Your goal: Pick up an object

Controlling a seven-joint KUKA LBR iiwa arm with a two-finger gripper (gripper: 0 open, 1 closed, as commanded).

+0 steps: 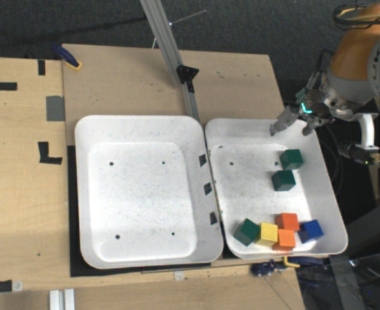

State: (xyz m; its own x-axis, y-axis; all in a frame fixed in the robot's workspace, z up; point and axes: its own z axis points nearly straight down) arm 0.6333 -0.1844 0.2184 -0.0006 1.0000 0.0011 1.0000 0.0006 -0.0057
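Jaws of your gripper (294,123) are hanging spread apart with nothing between them, over the far edge of the right bin (254,134). Blocks are lying in that bin: two dark green cubes (287,170) are sitting just below the gripper, while green, yellow, orange and blue blocks (277,231) are crowding the near corner. Beside it, the left bin (99,128) is resting on the surface (22,192).
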